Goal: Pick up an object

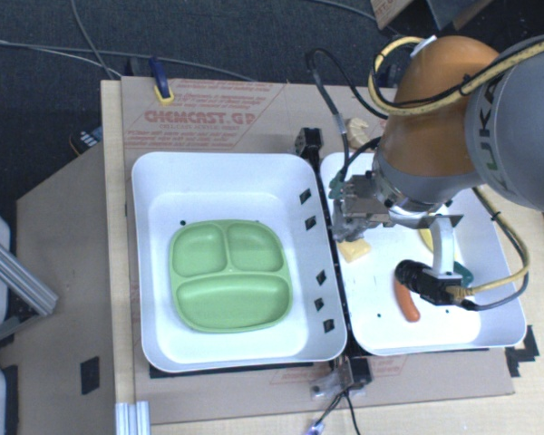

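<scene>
orange-banded arm point(444, 80) looms over the right bin point(490, 333), its hand point(349, 211) low just above a pale yellow piece point(354, 250). orange carrot point(407, 303) lies right of that piece. seems mid-reach; next comes closing and lifting.

My bench point(227, 116) is a pale board printed with red lettering at its far edge, standing on dark carpet point(54, 80). Thin grey cables point(91, 43) trail across that floor on the far left. An aluminium rail point(14, 265) juts in at the left.
</scene>
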Controlling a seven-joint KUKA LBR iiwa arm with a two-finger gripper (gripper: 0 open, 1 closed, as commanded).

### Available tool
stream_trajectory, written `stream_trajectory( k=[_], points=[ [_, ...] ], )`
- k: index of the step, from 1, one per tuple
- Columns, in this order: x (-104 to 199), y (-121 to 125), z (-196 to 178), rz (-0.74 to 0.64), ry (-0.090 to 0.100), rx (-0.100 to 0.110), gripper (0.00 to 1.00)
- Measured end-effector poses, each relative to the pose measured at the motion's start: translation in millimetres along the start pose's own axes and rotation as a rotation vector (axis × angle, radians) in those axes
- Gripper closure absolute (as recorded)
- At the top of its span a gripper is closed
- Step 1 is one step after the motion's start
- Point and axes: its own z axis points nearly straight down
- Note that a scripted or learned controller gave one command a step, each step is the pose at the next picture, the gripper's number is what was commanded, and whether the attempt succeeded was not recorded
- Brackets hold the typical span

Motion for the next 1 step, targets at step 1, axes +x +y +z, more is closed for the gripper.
stream_trajectory(
  k=[1],
  points=[
    [38.8,-17.8,29.0,0.002,0.000,0.003,1.00]
  ],
)
